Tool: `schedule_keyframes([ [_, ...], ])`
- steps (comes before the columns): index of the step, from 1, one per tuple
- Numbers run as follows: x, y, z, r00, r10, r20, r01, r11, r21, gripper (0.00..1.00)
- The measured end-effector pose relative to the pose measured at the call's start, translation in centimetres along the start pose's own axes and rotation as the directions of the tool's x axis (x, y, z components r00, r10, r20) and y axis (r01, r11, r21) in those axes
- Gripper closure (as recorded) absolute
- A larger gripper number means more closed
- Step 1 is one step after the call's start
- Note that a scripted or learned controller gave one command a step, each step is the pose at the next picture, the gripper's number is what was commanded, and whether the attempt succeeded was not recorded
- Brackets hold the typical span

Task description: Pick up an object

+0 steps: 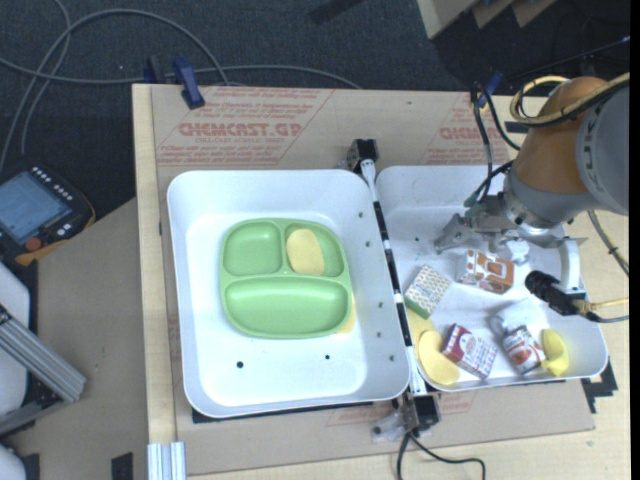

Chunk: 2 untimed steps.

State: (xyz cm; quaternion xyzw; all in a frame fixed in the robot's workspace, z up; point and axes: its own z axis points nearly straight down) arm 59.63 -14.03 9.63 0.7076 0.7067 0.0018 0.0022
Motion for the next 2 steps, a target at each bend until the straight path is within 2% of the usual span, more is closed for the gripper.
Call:
schedule_keyframes([
  [1, -4.2, 5.2, -5.9, 1.000, -0.002, 0.001, 0.002, 1.000, 0.003, 0.00],
  [2, -5.1, 2.1, -0.5, 1.000, -0.003, 0.007, 0.004, 1.000, -0.013, 0.00],
])
